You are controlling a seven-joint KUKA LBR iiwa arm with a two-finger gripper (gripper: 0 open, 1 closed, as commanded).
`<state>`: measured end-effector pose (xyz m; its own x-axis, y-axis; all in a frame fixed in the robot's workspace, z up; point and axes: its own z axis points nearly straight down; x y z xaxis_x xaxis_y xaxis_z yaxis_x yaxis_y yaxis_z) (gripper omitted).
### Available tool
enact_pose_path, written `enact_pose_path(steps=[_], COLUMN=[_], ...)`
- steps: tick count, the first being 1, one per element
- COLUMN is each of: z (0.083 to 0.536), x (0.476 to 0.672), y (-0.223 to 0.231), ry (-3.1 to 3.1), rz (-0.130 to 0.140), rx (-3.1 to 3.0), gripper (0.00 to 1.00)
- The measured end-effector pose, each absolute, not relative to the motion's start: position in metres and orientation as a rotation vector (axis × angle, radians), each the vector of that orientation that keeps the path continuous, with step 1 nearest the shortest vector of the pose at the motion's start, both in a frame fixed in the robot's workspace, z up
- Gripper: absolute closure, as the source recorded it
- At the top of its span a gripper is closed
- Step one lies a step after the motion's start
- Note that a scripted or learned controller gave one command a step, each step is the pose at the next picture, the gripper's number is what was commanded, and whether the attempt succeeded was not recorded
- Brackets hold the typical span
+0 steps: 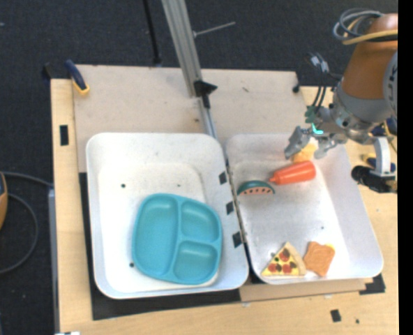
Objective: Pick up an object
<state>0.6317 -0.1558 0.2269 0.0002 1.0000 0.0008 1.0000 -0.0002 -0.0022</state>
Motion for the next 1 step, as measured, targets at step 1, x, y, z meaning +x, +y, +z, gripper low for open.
enact_pose_path(steps=[1], z=[0.2290], x=[0.6327], y=[-0.1557], ry=[-2.223], rz=[-0.002], rx=[-2.222], gripper=[0.00])
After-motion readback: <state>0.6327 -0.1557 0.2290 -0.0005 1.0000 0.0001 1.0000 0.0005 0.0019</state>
